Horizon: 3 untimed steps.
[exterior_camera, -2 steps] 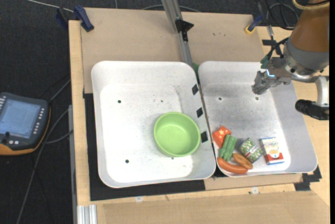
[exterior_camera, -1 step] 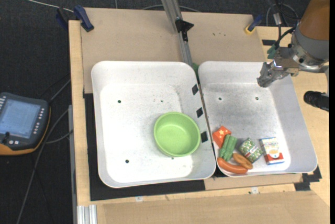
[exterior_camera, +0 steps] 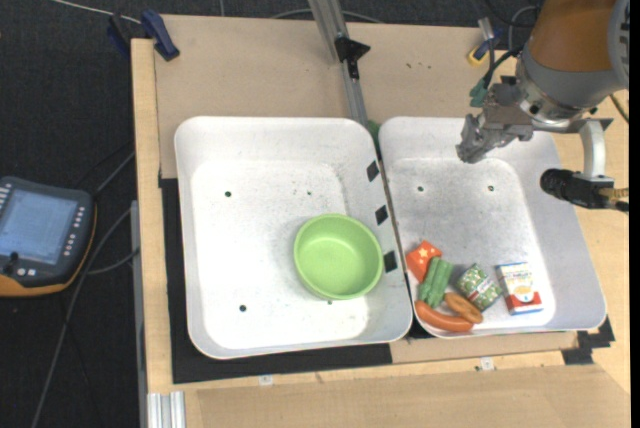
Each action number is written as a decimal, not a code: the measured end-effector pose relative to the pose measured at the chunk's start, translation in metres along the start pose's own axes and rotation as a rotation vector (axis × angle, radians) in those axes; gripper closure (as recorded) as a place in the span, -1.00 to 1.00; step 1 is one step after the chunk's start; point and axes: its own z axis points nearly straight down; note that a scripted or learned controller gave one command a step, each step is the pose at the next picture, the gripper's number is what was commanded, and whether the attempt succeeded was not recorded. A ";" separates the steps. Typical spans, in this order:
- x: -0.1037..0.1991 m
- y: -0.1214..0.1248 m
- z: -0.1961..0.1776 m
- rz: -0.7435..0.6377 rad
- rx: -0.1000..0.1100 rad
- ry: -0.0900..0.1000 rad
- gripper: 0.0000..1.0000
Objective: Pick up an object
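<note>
My gripper [exterior_camera: 472, 149] hangs over the far part of the right bin [exterior_camera: 560, 246], well above and behind the objects. Along that bin's near edge lie a red-orange block [exterior_camera: 422, 257], a green pepper-like piece [exterior_camera: 435, 280], an orange sausage-shaped piece [exterior_camera: 447, 317], a small green packet [exterior_camera: 479, 286] and a white carton with an orange label [exterior_camera: 519, 287]. A green bowl [exterior_camera: 339, 256] sits in the left bin [exterior_camera: 215, 216], near its right wall. Nothing shows between the gripper's fingers.
A metal pole [exterior_camera: 325, 6] slants down to the seam between the bins. A teach pendant [exterior_camera: 40, 231] lies off the bench at the left. Blue clamps [exterior_camera: 160, 34] grip the bench's far left corner.
</note>
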 end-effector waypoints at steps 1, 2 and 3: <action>0.044 -0.010 0.008 0.001 0.002 0.000 1.00; 0.090 -0.013 0.003 0.000 0.001 0.000 1.00; 0.135 -0.018 0.001 0.000 0.001 0.000 1.00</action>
